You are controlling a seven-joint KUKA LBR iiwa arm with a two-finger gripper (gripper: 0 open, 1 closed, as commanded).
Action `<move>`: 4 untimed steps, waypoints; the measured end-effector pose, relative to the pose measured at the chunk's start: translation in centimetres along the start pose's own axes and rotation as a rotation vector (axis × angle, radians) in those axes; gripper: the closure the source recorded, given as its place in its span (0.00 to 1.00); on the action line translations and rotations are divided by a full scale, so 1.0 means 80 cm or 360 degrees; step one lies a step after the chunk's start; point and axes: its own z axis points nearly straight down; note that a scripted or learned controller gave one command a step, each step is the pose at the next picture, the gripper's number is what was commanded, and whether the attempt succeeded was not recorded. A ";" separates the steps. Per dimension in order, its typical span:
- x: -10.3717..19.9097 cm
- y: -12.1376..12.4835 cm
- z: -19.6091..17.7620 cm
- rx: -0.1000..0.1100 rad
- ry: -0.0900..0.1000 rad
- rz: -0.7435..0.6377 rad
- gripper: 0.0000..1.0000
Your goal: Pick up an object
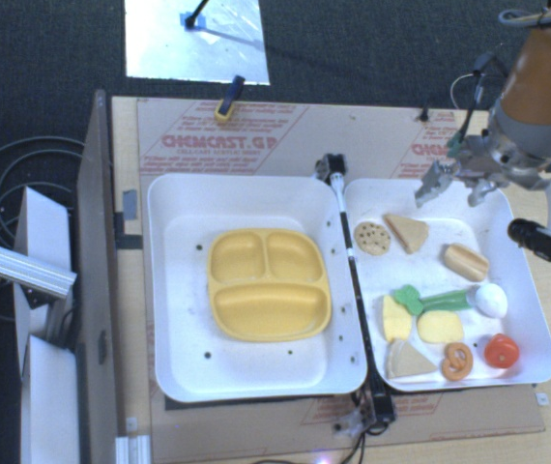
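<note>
1. My gripper (456,184): fingers spread apart, nothing between them, poised over the far rim of the right bin (538,329).
2. Right bin contents: cookie (372,238), bread wedge (408,231), hot dog bun (465,261), egg (491,300), green utensil (428,301), yellow cheese pieces (439,328), pretzel (456,361), tomato (501,352).
3. Nearest items to me: bread wedge, hot dog bun.
4. Left bin (185,356): one yellow divided tray (268,284).

My wrist is a fat grey casing w/ a broad orange band (546,61) above it. Thin black cable (469,100) runs down the side. My gripper (457,184) is pale grey metal, two short fingers.
</note>
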 end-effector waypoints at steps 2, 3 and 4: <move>0.026 -0.133 0.211 -0.0016 -0.0004 0.0003 0.00; -0.008 0.027 0.211 -0.0021 -0.0006 -0.0006 0.00; 0.014 0.065 0.188 0.0004 -0.0003 -0.0008 0.00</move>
